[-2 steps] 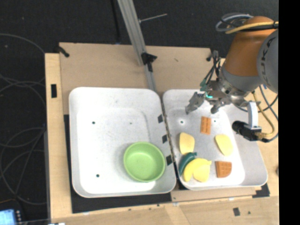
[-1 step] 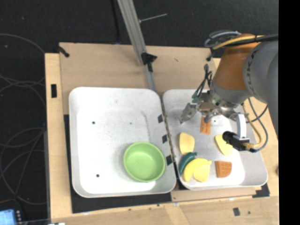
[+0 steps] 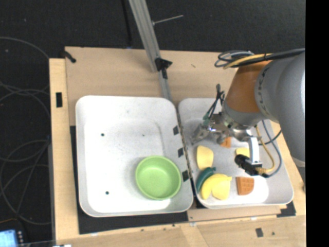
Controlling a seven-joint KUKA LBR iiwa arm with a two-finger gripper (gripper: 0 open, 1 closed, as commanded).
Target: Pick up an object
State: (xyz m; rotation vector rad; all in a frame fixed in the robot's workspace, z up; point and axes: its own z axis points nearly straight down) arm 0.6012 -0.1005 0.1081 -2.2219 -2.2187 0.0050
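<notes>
In the camera view, a tan bench point(image 3: 118, 71) fills the middle of the frame and carries two shallow white bins side by side. The left bin point(image 3: 118, 122) sits at centre-left and holds a green bowl point(image 3: 158, 177), upright, in its lower right corner close to the wall shared with its neighbour. The right bin point(image 3: 280, 192) lies at centre-right, and the grey arm point(image 3: 280, 94) with its orange band point(image 3: 245, 89) enters from the right edge and reaches down over that bin's upper half. The pincer point(image 3: 212, 130) hangs low over the upper left part of the right bin, but it is small and tangled with cables, so whether it is apart or together I cannot tell; nothing is visibly held. The things to pick lie in the lower half of the right bin: a pale yellow piece point(image 3: 205, 156) just below the pincer, a larger yellow lump point(image 3: 217, 187) near the bottom edge with a dark green object point(image 3: 204, 174) touching its upper left, an orange wedge point(image 3: 245, 185) to its right, and a small yellow piece point(image 3: 242, 152) partly hidden by a black part of the wrist. A slanted metal pole point(image 3: 146, 32) rises toward the top of the frame.
</notes>
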